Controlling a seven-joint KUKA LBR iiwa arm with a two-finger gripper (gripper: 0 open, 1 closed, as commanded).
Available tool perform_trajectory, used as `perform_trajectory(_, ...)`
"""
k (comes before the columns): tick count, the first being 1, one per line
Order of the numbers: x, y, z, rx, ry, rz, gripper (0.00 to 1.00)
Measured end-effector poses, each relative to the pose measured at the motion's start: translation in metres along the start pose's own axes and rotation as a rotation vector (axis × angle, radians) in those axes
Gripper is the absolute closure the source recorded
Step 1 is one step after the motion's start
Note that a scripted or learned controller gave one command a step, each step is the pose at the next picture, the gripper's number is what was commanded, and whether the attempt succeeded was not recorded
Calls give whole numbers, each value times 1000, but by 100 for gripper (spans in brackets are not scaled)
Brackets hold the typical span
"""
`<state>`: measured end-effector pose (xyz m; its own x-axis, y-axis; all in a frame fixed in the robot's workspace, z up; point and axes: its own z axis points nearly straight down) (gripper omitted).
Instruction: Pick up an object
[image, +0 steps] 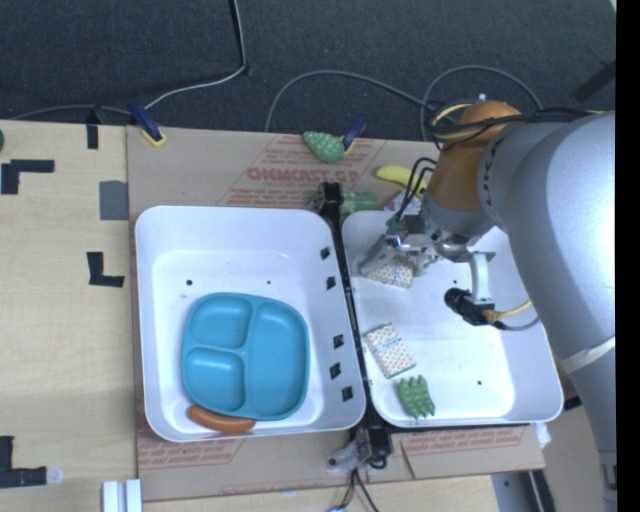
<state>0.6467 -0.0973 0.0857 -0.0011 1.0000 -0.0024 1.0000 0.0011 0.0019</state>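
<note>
Reaching into right bin, gripper low over patterned pouch at bin's far left, grip impossible to tell, second pouch nearer, green toy nearest.

You are looking at a robotics lab bench — taped brown cardboard sheet, loose black cables, two shallow white plastic bins.
</note>
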Motion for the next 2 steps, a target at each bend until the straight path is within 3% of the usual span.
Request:
perform_trajectory(1,3,22,1,1,2,0,0)
perform_trajectory(2,3,22,-9,2,1,-1,100)
